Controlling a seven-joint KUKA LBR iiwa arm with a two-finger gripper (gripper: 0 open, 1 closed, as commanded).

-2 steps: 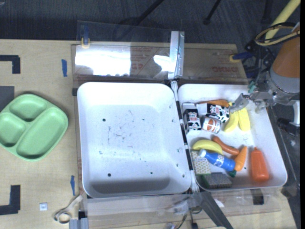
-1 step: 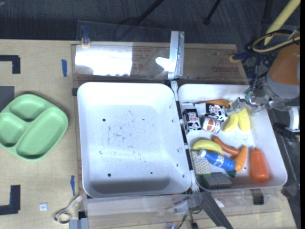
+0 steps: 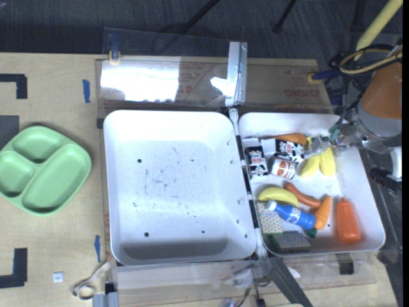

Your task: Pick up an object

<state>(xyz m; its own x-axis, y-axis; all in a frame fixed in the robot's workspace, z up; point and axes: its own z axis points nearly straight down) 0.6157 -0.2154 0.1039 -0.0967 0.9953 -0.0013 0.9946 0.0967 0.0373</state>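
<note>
The right bin holds several small items. Among them are a yellow corn cob, a banana, a blue bottle, an orange bottle, a carrot and two black-and-white cartons. A small can lies beside the cartons. My gripper hangs over the bin's back right corner, just above and right of the corn cob. The orange wrist band sits behind it. Nothing shows between the fingers.
The left bin stands beside the right one, with a low wall between them. A green divided plate lies on the bench at far left. A clear panel stands behind the bins. Cables hang at upper right.
</note>
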